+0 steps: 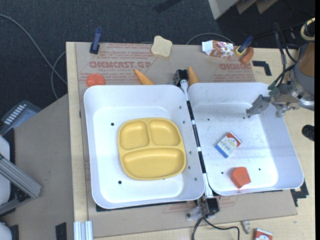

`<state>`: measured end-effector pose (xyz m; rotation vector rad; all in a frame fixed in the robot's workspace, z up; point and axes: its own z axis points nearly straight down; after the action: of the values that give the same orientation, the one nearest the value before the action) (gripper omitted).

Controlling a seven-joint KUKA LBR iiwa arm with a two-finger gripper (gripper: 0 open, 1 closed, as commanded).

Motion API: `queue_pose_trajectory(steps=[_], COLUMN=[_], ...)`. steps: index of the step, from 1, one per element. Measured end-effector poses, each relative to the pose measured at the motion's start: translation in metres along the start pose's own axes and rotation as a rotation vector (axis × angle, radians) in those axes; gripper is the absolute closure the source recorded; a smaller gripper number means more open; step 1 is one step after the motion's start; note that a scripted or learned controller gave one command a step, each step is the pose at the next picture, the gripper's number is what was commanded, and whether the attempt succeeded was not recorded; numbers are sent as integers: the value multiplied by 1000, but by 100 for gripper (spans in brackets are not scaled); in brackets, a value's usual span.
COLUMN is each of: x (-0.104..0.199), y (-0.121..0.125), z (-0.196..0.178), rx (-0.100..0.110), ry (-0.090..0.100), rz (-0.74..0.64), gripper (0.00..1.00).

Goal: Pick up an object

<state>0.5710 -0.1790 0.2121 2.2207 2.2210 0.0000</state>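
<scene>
The gripper point(261, 105) hangs over the right bin point(272, 134) (near its far edge), holding nothing; how far it gapes I cannot tell. Below it lie a small carton point(228, 144) and, farther off, an orange block point(240, 177).

robotics lab | bench point(75, 134) with twin white bins point(100, 109) | trailing cables point(30, 39)
</scene>
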Motion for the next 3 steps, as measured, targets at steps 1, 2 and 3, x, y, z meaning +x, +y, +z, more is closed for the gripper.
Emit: queue_pose_trajectory(steps=[1, 2, 3], x=[43, 71, 59], y=[1, -10, 40], z=[77, 128, 127], rx=[3, 3, 0], ry=[1, 2, 0], rz=[-1, 0, -1], gripper=[0, 0, 0])
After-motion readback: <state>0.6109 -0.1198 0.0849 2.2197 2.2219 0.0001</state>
